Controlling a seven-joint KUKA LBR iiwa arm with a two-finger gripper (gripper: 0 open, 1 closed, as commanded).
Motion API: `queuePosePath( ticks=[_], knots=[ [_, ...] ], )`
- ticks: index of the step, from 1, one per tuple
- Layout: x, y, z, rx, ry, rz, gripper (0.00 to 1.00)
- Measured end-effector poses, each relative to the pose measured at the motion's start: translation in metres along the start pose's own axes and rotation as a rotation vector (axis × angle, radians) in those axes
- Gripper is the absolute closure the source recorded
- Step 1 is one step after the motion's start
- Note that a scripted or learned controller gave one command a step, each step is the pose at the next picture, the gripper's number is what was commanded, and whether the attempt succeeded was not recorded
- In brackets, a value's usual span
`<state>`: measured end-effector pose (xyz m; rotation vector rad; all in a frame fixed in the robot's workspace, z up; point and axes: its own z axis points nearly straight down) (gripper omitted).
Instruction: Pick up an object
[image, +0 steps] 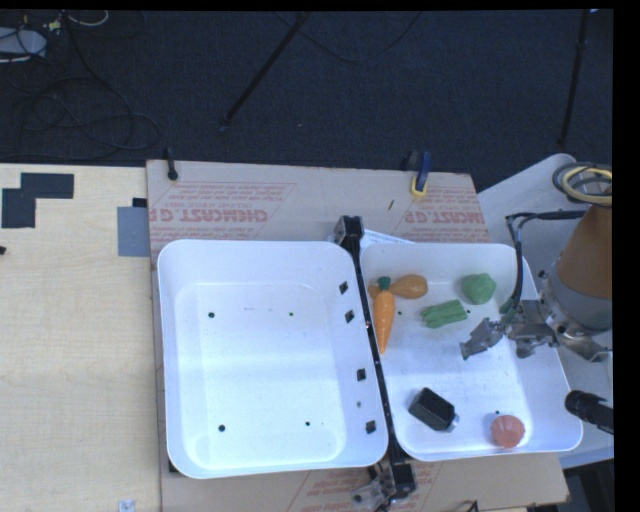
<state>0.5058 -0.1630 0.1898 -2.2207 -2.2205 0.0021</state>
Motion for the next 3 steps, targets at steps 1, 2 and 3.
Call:
queuePosePath(
  ticks=[1, 2, 3],
  knots=[
    [-0.001, 0.000, -0.010, 0.002, 0.001, 0.001, 1.00],
    [0.074, -0.003, -0.094, -0.004, 0.001, -0.006, 1.00],
    [0.178, -0.011, -0.158, -0.004, 0.002, -0.009, 1.00]
  ],
)
